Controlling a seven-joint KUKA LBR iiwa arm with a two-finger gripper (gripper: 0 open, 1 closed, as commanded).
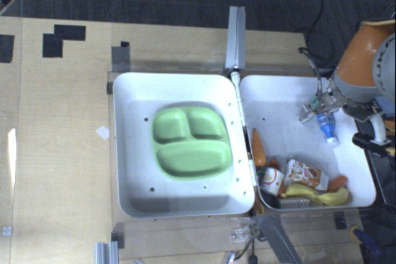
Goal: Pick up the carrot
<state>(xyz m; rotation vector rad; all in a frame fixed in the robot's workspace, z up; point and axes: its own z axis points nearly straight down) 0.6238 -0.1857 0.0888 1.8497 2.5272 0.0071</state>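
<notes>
The carrot [257, 149] is a short orange stick lying lengthwise against the left wall of the right bin [278, 99]. My gripper [315, 108] hangs over the upper right part of that bin, well to the right of the carrot and apart from it. A small blue and white bottle [327, 127] lies just below and right of the gripper; whether they touch is unclear.
A green divided plate [189, 142] sits in the left bin [133, 133]. Along the right bin's front wall lie a small can [271, 181], a printed packet [305, 175], a yellow banana [317, 197] and a red-orange item [338, 182]. The can sits right below the carrot's tip.
</notes>
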